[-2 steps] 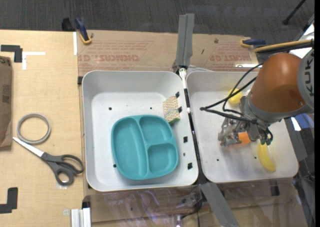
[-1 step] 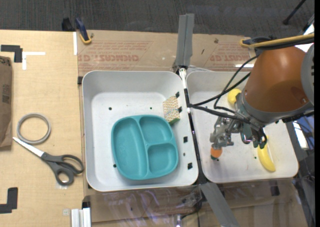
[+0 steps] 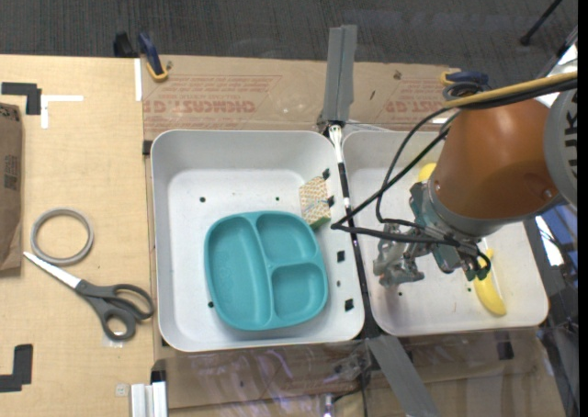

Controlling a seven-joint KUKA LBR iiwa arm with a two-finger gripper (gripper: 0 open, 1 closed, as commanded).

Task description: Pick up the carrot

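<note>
My gripper hangs low inside the right bin, near its left-front part, below the orange wrist band. The arm covers much of this bin's floor. Nothing orange or carrot-shaped can be made out at the gripper. A yellow banana lies just to the right of the gripper on the bin floor. Another yellow bit peeks out behind the arm near the bin's back.
The left bin holds a teal divided plate and a small patterned sponge by its right wall. Scissors and a tape roll lie on the bench to the left.
</note>
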